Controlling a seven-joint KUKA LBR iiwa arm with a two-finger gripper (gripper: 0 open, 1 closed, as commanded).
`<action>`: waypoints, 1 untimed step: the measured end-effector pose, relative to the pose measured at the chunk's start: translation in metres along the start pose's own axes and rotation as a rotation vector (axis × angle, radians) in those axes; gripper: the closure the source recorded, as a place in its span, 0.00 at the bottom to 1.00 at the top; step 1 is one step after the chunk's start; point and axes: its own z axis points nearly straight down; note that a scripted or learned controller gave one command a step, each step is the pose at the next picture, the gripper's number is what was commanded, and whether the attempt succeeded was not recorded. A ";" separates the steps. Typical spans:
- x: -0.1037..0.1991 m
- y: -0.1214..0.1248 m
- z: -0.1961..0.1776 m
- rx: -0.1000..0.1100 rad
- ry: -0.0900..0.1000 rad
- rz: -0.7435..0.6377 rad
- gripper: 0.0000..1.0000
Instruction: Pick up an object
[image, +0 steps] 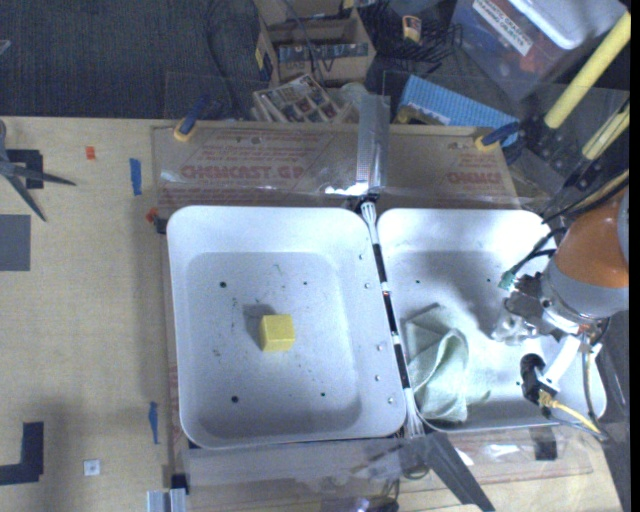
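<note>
Gripper hangs over the right bin beside the cloth; its opening is unclear.

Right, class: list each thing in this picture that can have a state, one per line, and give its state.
Yellow block: lying loose on the floor of the left bin, nothing touching it.
Cloth: crumpled, in the right bin against its near-left corner.
Arm: over the right bin's right side, apart from the cloth and the block.
</note>
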 end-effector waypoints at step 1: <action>0.047 -0.063 0.009 -0.002 -0.001 0.164 1.00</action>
